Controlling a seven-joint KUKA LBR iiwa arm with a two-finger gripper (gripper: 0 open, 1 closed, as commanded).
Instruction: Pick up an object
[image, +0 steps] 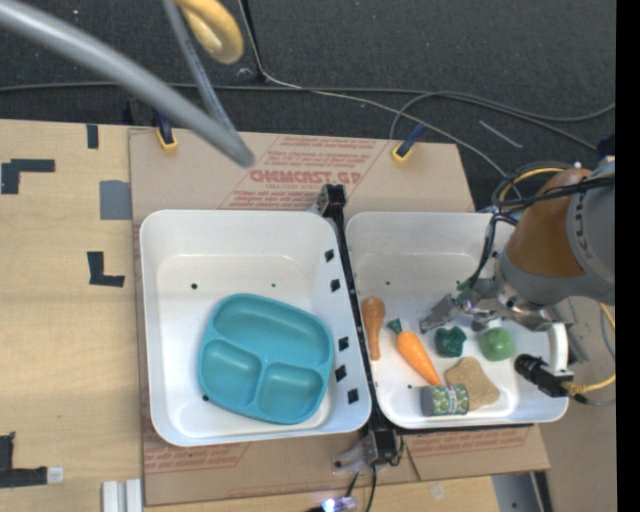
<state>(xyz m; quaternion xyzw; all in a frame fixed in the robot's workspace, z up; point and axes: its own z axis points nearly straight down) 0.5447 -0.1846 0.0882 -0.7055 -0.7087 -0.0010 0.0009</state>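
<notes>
My gripper (462, 320) hangs low in the right bin (420, 235), at the end of the grey arm with its orange band (545, 235) coming in from the right. Its fingers stand open, one (437, 318) pointing left and the other (487, 320) to the right. Just below them lies a dark green vegetable (450, 342), not held. A light green round fruit (496, 345) sits right of it. An orange carrot (418, 358) lies to the left, with a brownish-orange long piece (373, 325) beside the divider. A tan bread slice (474, 381) and a small green-labelled can (445, 401) lie near the front wall.
The left bin (170, 235) holds a teal divided tray (265, 357). Black clips line the wall between the bins (343, 300). Cables run over the dark floor behind the bench, and a grey pole (120, 62) crosses the top left.
</notes>
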